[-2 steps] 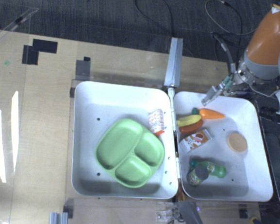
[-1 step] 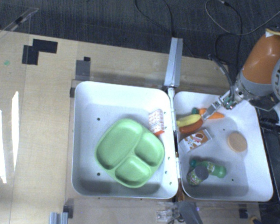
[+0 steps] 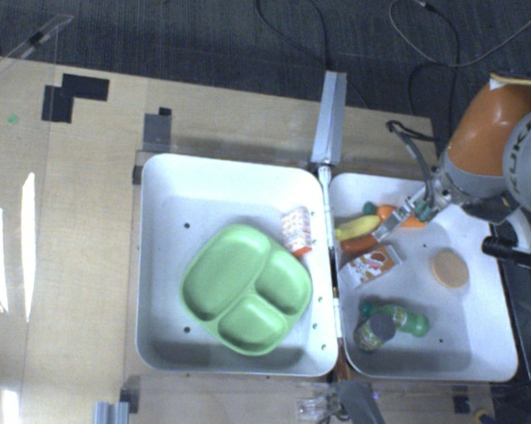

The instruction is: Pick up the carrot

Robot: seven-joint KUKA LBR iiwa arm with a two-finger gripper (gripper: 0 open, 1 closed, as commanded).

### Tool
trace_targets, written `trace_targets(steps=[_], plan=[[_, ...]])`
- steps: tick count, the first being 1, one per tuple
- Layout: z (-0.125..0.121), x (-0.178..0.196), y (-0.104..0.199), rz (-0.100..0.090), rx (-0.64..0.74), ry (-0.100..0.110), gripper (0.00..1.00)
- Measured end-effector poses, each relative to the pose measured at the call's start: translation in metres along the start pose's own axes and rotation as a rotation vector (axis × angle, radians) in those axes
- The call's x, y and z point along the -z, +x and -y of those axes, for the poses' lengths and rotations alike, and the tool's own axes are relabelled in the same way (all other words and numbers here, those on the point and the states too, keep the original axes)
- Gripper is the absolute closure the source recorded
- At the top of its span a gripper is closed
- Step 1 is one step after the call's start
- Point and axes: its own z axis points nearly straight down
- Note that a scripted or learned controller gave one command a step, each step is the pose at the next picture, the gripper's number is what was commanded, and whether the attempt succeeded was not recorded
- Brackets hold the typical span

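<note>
carrot (image 3: 396, 214) sat in the upper left part of the right bin (image 3: 474, 359), a short orange piece with a green tip, tucked close against the banana (image 3: 357, 227) and just above the red packet (image 3: 370, 260). and there was the gripper (image 3: 404, 212), down low right on top of it, slanting in from the upper right where the arm (image 3: 493, 143) reached over the bin wall! that angle made sense, folks: the carrot lay crowded near the divider between the bins, so coming in from the open side kept the tool off the banana. whether the gripper was spread wide, pinched narrow or already had the carrot, i could not tell, since its tip merged with the orange of the carrot. my read: this was the grasp itself, or the instant around it, with lifting not yet done. risk looked real, because the banana was so near it could get nudged or caught.

elsewhere in that bin, a round tan disc (image 3: 449, 269) rested to the right, and a green bottle (image 3: 387, 324) lay lower down, both well apart from the action. over in the left bin (image 3: 166, 244), a green divided plate (image 3: 248, 288) took the middle, with a small wrapped snack (image 3: 297, 230) at its upper right edge.
</note>
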Motion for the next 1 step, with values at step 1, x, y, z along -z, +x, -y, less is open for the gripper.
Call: trace_targets(steps=[1], plan=[[0.0139,0.0311,0.0499,-0.003,-0.064,-0.003,0.0]])
